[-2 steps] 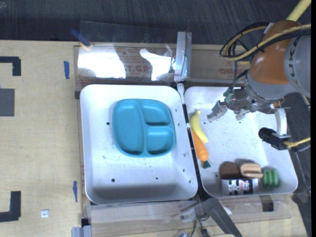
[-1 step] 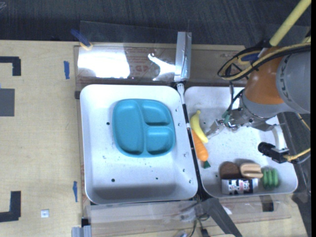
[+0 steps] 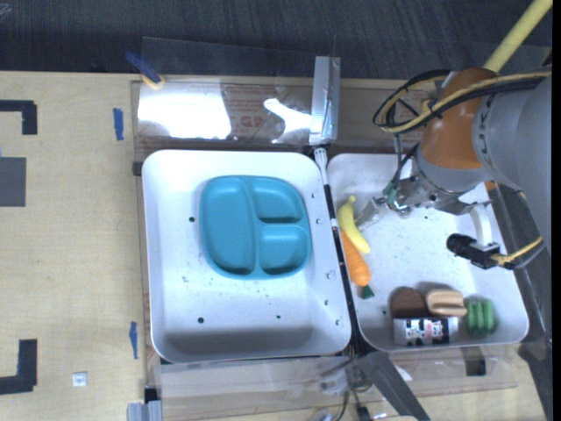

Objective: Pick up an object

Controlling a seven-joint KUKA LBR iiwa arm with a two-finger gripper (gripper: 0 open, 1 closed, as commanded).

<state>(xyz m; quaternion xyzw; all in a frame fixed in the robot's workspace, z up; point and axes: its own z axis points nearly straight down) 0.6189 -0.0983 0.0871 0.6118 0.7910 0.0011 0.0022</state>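
My gripper point(image 3: 387, 203) hangs over the upper middle of the right bin point(image 3: 508, 310), just right of the top end of a yellow banana point(image 3: 351, 226). The banana lies along the bin's left wall, with an orange carrot point(image 3: 358, 263) right below it. Nothing shows between the gripper and the banana. Along the bin's front edge lie a brown round piece point(image 3: 407, 302), a tan bun-like piece point(image 3: 445, 302), a green ribbed piece point(image 3: 479, 315) and a small dark can point(image 3: 425, 329) on its side.
The left bin point(image 3: 166, 305) holds a blue divided plate point(image 3: 255, 225). The grey arm with its orange band point(image 3: 456, 139) and looped cables covers the right bin's upper right. A black fitting point(image 3: 472, 250) juts out over the bin's right side.
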